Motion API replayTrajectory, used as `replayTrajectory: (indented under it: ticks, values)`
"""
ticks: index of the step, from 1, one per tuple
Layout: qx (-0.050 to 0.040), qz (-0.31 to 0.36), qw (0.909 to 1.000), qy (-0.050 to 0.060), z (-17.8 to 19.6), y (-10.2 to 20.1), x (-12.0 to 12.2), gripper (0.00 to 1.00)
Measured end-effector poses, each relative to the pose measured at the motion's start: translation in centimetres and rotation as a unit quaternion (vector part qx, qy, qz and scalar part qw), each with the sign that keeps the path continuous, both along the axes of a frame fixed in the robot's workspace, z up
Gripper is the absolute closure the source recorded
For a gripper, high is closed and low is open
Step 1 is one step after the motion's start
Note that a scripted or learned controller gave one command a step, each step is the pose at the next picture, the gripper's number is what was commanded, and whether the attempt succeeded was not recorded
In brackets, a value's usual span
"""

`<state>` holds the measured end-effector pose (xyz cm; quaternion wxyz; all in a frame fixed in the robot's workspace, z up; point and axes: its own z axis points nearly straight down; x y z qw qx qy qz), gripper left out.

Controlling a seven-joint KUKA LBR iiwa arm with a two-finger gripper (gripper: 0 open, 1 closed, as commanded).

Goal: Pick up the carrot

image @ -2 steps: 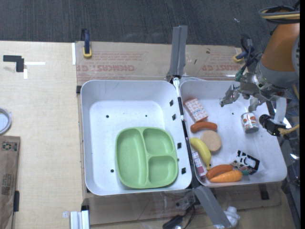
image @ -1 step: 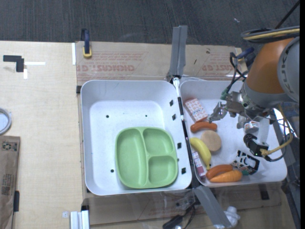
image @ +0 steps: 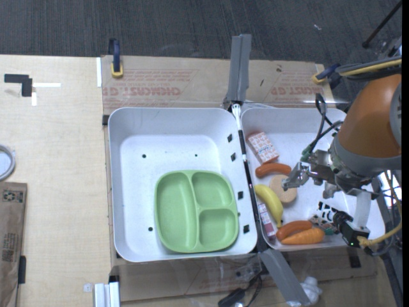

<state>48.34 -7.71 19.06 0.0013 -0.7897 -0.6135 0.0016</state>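
The carrot (image: 303, 237) is orange and lies flat near the front edge of the right bin (image: 287, 121), pointing left. A redder, elongated item (image: 293, 227) touches it on its far side. My gripper (image: 295, 178) hangs above the middle of the right bin, over a round beige piece (image: 284, 192), well behind and slightly left of the carrot. It is not touching the carrot. The grey arm with its orange band (image: 377, 117) comes in from the right.
The right bin also holds a yellow banana (image: 271, 201), a red sausage (image: 273, 169), a pink-and-white box (image: 262, 147) and a black-and-white item (image: 328, 213) by the carrot's right end. The left bin (image: 128, 171) holds a green divided plate (image: 197, 211).
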Motion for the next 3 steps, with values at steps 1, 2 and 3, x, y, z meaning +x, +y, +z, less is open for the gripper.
replayTrajectory:
  ticks: [1, 2, 3]
  values:
    - [0.0010, 0.189, 0.9819, 0.000, -7.5, -1.9, -0.7, 0.00]
    - [0.0003, 0.262, 0.9650, -0.002, 0.0, 1.5, -0.5, 0.00]
    - [0.0007, 0.230, 0.9731, -0.001, -8.2, -2.4, -0.6, 0.00]
